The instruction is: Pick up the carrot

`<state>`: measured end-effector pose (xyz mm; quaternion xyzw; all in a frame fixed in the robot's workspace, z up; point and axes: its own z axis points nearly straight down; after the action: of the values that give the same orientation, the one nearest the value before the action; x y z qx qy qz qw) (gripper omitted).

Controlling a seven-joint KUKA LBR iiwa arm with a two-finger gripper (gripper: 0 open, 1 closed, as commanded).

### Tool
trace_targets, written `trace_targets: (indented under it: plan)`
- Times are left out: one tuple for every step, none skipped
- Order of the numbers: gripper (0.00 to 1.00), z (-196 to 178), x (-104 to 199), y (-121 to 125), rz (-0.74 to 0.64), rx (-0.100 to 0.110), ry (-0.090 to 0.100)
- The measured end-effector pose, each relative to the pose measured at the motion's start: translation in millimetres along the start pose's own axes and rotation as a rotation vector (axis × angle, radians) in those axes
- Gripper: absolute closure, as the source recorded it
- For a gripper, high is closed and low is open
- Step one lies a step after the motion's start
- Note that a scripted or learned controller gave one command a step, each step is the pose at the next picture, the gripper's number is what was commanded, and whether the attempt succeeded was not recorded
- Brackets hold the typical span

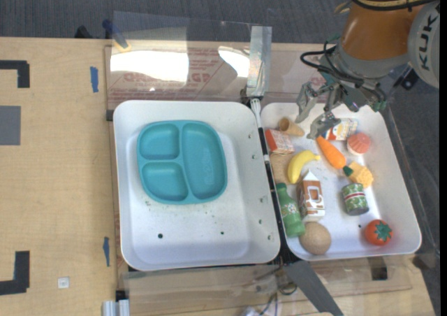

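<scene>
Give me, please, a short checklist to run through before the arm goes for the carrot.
1. Carrot in view in the right bin: ok.
2. Gripper above the right bin, up and left of the carrot, not touching it: ok.
3. Nothing between the fingers: ok.
4. Room around the carrot: not ok; a banana lies on its left, a yellow piece at its lower end.
5. Gripper lined up with the carrot's slant: cannot tell.
</scene>
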<state>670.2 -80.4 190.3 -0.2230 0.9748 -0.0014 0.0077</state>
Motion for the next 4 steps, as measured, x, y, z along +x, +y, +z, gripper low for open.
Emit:
trace_targets:
  plan:
    - [1.00, 94, 30, -52, -0.498, -0.010, 0.010]
    - [1.00, 88, 39, -75, -0.828, -0.006, 0.002]
    - [1.00, 99, 134, -53, -1.070, -0.005, 0.001]
    - [1.00, 91, 151, -59, -1.425, -0.024, -0.020]
